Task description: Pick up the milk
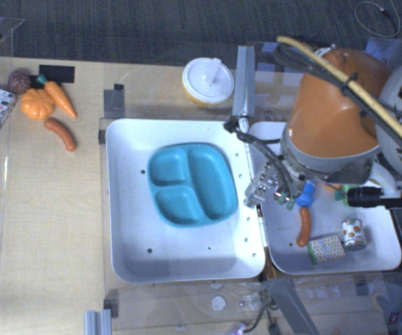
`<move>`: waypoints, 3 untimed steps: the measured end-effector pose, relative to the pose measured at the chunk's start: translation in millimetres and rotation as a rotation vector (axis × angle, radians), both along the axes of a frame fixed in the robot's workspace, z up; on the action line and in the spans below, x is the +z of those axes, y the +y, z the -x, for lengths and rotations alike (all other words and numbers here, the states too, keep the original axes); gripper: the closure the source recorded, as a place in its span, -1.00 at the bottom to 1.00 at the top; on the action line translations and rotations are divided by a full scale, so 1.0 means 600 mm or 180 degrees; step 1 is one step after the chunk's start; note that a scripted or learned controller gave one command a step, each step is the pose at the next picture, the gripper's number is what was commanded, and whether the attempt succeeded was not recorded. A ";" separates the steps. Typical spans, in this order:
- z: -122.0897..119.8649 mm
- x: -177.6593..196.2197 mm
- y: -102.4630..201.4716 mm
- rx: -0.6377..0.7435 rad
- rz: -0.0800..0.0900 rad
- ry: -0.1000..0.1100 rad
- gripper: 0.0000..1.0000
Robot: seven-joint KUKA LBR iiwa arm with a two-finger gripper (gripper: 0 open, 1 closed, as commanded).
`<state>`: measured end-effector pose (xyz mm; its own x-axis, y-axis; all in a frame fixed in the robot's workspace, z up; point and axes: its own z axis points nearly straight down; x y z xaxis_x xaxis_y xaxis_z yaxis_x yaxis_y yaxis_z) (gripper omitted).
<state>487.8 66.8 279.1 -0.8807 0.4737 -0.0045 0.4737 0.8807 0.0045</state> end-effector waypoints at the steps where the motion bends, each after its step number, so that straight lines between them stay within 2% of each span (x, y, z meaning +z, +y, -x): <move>1: -0.001 0.031 -0.088 0.1340 0.0012 -0.0006 1.00; 2: 0.000 -0.021 -0.043 0.1920 0.0011 -0.0001 1.00; 3: -0.033 -0.046 -0.032 0.2026 0.0013 -0.0005 1.00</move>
